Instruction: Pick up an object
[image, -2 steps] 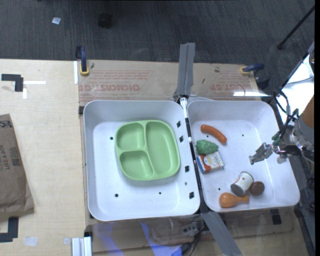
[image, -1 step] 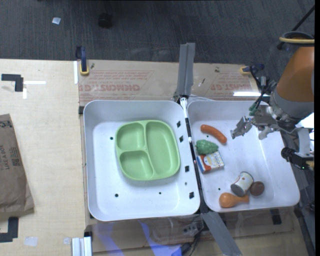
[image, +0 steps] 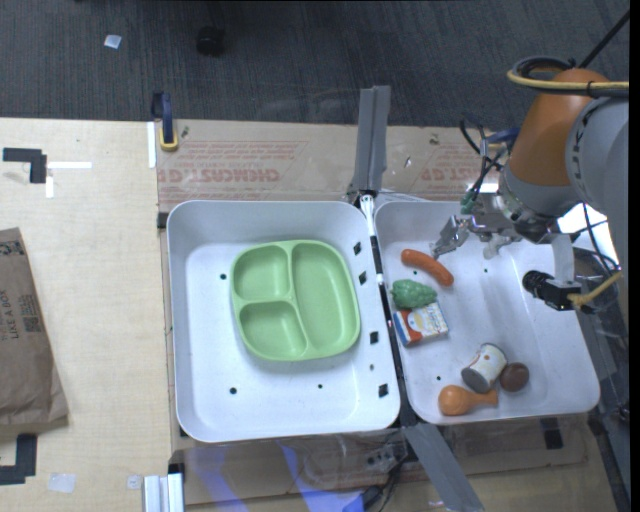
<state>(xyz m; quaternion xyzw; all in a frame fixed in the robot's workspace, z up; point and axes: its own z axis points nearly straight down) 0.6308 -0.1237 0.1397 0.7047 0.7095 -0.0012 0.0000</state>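
Apparently spread, the gripper hovers just beside the sausage, which slants lower-right.

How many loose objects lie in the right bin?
6: a sausage near the back, a green leafy piece and a small carton by the left wall, a can, a brown ball and an orange piece at the front. Others may hide under the arm.

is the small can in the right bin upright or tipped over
Tipped over. The small can lies on its side on the right bin floor, its round end facing the camera, beside a brown ball.
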